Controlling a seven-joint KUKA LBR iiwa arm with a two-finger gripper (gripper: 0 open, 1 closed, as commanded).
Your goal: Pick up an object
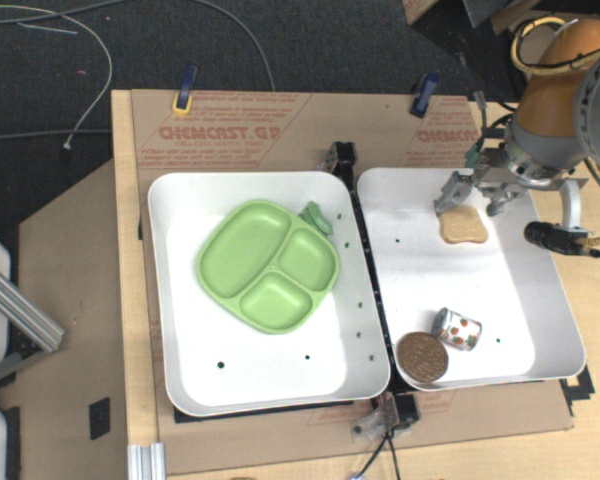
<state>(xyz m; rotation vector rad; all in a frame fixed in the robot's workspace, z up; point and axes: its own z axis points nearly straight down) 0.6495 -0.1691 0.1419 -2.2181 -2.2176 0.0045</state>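
A tan slice of toy bread lies flat in the far part of the right bin. My gripper hangs right above its far edge with its fingers spread open, one finger to the left and the other to the right of the slice. Nothing sits between the fingers. Near the front of the same bin lie a small patterned can on its side and a brown round disc.
The left bin holds a green divided plate with a small green piece at its far right rim. A black divider runs between the bins. Blue clamps hold the cardboard base at the back.
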